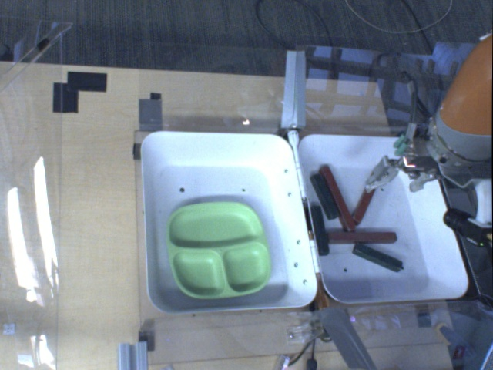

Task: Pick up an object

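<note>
Bright, even light; glare streaks on the left bench (pixel 31 206).

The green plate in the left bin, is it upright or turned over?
Upright: the green plate lies flat on the left bin floor, its three compartments facing up.

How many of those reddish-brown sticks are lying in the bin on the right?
3 reddish-brown sticks. One runs diagonally near the bin's left part, one leans from the gripper down toward the first, and one lies flat below them. Dark sticks overlap them, so more could be hidden.
</note>
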